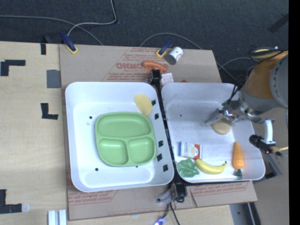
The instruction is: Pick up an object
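The arm (269, 86) runs off the right of the frame, so you can't see most of it. The pincer (220, 118) sits over a tan round thing (221, 127) at mid right and covers its top, so what it is stays unclear. The print on the little carton (189, 150) at lower right is too small to read.

Two blue clamps (70, 43) and a grey cable (110, 6) lie behind the bins.

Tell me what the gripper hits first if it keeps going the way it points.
Likely the beige round object directly at the gripper, then the right bin floor; depth is unclear.
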Tool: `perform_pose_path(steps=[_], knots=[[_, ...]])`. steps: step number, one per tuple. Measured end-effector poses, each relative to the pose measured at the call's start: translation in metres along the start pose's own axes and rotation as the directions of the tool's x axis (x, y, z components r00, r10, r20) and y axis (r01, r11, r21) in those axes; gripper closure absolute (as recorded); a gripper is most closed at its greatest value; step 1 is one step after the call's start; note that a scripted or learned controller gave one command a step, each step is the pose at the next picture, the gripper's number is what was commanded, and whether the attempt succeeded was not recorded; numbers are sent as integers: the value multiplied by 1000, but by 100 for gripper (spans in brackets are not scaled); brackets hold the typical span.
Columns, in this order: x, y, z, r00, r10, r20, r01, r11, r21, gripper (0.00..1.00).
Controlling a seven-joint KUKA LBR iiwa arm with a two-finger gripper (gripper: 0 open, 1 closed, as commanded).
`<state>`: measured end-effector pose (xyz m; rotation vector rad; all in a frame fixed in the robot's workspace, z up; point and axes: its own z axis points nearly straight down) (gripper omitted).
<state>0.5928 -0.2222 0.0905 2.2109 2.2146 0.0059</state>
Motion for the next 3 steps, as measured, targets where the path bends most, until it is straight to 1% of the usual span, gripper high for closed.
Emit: perform_pose_path(steps=[1,2,3], knots=[[2,3,-12,1000,-1,-2,1,1000,-5,100],[0,3,-13,1000,-1,3,1,1000,-7,0],[-2,-35,-61,1000,1,-6,-1,1000,11,0]])
